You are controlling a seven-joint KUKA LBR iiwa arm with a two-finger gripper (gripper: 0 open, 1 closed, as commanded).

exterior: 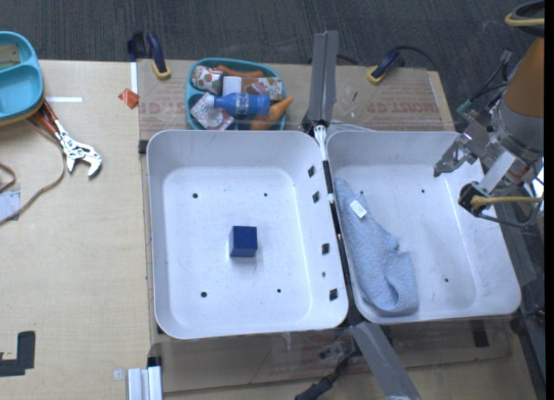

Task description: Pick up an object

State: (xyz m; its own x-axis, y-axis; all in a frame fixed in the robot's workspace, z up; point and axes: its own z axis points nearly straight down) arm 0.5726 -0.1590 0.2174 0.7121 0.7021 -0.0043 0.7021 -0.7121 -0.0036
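A small blue cube (244, 241) sits in the middle of the left white bin (164, 216). A blue-grey cloth (381, 255) with a white tag lies crumpled along the left side of the right white bin (467, 294). My gripper (456, 182) hangs over the right bin's far right side, near its rim. It is well apart from the cloth and far from the cube. Its fingers stand open with nothing between them.
Behind the left bin stands a teal tray (235, 95) full of small items. A wrench (74, 151) and a teal container (17, 74) lie on the bench at far left. A metal divider post (323, 78) rises between the bins at the back.
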